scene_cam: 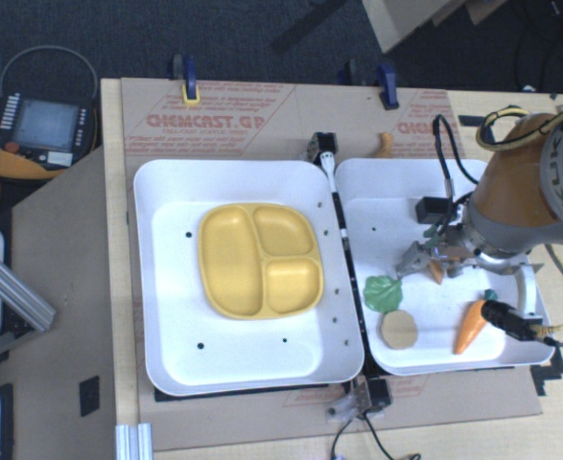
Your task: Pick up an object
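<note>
A: Fingers (433,264)?
B: Low in the right bin (396,185), small orange thing right at the tips. Open or closed, cannot tell, too small.
A: Gripping it?
B: Cannot tell either.
A: Objects nearby?
B: Green piece (382,293) just left of the tips. Tan round disc (399,330) below it, touching or almost. Carrot (470,325) to the right by the front rim, long axis tilted, tip down-left, thick end up-right.
A: Left bin (166,257)?
B: Yellow divided plate (260,259), middle, three compartments. Both bins on the cardboard-covered surface (118,257).
</note>
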Controlling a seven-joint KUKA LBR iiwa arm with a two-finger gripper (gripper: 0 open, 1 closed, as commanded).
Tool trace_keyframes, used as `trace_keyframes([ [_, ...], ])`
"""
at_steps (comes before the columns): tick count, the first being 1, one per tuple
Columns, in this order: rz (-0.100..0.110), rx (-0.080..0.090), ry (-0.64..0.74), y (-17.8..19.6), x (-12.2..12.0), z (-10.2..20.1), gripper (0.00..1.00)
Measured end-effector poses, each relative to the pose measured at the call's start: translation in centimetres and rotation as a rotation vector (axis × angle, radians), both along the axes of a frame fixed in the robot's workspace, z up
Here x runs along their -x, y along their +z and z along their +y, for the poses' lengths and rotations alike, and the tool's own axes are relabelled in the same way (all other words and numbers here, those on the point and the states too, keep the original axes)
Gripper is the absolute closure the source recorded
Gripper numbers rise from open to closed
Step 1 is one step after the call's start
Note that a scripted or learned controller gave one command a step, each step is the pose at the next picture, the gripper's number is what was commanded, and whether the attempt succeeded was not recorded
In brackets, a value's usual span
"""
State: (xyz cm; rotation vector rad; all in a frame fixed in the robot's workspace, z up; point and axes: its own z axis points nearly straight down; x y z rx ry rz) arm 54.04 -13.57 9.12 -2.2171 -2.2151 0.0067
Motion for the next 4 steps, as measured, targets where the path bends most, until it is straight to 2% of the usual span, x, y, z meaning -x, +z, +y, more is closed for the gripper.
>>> trace_keyframes([
  [1,-0.004,0.0,0.001,-0.7,0.1,0.0,0.0],
  [2,-0.007,0.002,0.0,0.4,0.0,0.0,1.0],
  [3,-0.016,0.005,0.002,6.7,0.0,0.2,1.0],
  [4,-0.015,0.005,0.002,11.0,-0.2,0.0,1.0],
])
